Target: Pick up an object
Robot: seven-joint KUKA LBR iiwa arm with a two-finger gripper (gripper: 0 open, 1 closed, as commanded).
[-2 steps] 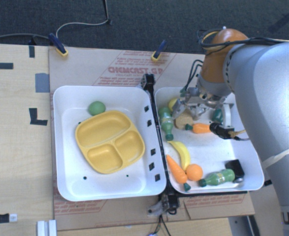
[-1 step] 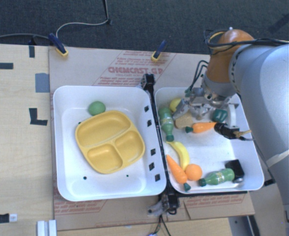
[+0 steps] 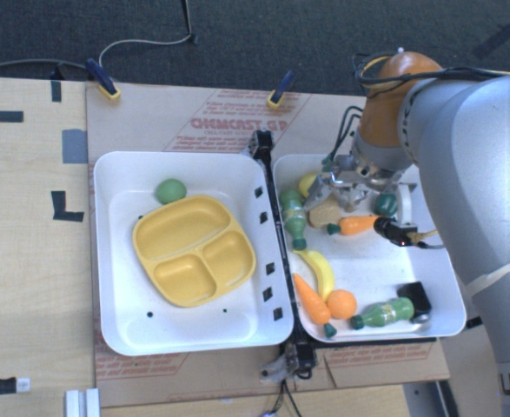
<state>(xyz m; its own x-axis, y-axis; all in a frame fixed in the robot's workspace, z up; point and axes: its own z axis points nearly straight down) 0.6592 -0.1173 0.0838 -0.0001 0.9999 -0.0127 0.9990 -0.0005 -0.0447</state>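
Note:
My gripper (image 3: 341,189) is low over the back of the right bin (image 3: 367,272), among a cluster of toys. Just beneath it lies a tan piece (image 3: 323,215), with a yellow lemon (image 3: 307,183) to its left and a small orange carrot (image 3: 357,225) to its front right. A teal round toy (image 3: 385,204) sits at its right. A green bottle (image 3: 294,216) leans against the bin's left wall. Nothing is visibly held.
Nearer the front of the right bin lie a banana (image 3: 318,270), a larger carrot (image 3: 307,297), an orange (image 3: 341,303), a green bottle (image 3: 385,313) and a black block (image 3: 413,295). The left bin (image 3: 115,259) holds a yellow divided tray (image 3: 194,248) and a green ball (image 3: 171,190).

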